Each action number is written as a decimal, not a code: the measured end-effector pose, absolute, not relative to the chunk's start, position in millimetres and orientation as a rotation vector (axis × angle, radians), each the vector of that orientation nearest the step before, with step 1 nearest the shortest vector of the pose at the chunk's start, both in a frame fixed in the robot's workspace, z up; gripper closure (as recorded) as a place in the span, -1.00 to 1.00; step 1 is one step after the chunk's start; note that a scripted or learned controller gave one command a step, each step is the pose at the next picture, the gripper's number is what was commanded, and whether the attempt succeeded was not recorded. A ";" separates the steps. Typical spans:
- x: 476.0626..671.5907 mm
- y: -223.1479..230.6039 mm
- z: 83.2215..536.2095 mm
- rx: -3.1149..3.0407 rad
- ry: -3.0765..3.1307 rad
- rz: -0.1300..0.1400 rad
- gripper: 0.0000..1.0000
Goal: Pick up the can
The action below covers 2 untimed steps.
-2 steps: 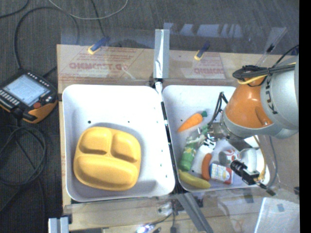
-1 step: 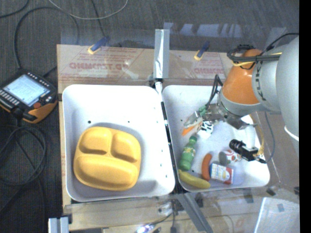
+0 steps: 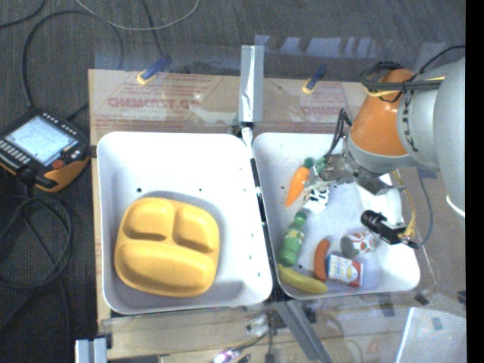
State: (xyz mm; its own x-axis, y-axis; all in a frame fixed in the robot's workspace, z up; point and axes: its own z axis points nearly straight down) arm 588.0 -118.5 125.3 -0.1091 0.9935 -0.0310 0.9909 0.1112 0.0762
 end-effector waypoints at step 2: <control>602.7 -107.8 91.5 2.111 2.318 -0.008 -1.00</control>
